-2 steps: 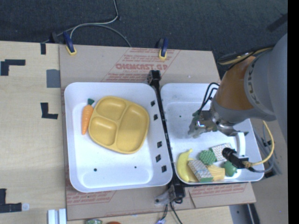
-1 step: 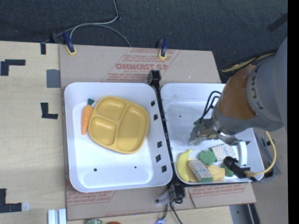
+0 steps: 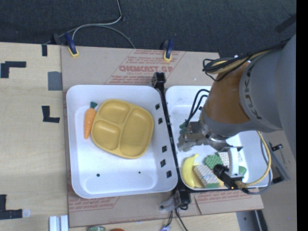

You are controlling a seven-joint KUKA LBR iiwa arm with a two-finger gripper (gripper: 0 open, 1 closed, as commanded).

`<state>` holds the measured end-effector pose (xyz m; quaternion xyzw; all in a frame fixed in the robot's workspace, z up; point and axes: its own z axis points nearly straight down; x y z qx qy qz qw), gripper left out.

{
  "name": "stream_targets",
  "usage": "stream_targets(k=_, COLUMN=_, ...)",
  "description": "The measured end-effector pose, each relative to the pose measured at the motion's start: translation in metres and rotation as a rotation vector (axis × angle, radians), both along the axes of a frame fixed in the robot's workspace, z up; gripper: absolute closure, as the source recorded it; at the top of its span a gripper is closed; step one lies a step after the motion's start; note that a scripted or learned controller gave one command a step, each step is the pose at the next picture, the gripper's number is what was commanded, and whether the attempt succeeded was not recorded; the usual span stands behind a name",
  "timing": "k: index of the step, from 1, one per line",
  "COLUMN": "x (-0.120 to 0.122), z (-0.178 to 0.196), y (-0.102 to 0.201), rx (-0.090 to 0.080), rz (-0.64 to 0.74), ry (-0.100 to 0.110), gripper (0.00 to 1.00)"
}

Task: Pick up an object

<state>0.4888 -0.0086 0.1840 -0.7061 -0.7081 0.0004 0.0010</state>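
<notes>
At the near edge of the table, the right bin point(image 3: 179, 99) holds a small heap in its near-left corner. A yellow banana point(image 3: 190, 170) lies there, curved against the bin's near wall. A tan, waffle-textured block point(image 3: 207, 176) lies just beside the banana on the right and touches it. A green-and-white patterned piece point(image 3: 218, 158) sits just behind that block.

The tool point(image 3: 191, 137) hangs over the left side of the same bin, just beyond the banana and close to the wall shared with the other bin. Nothing is seen clamped in it. Whether it is apart or together cannot be told, because the wrist and the grey arm point(image 3: 255, 100) cover it from above. The arm spreads over most of the right bin's far and right parts.

The left bin point(image 3: 76, 134) holds a yellow divided plate point(image 3: 122, 128) with three compartments, lying flat toward the bin's far half. An orange carrot point(image 3: 88, 122) with a green top lies just beside the plate's left rim, close to the bin's left wall, its green end pointing to the far side.

Both bins rest on a brown cardboard sheet point(image 3: 137, 67). Two clamps point(image 3: 71, 47) point(image 3: 167, 50) grip its far edge. A thin cable point(image 3: 115, 8) trails across the dark floor beyond.
</notes>
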Motion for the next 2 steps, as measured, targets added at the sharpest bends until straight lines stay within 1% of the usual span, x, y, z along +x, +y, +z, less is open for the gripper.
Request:
stream_targets(k=1, x=0.052, z=0.05, y=-0.05, rx=-0.002, rz=-0.003, ry=-0.002, gripper=1.0)
stream_targets(k=2, x=0.046, z=-0.067, y=-0.085, rx=-0.001, rz=-0.003, ry=0.003, gripper=1.0)
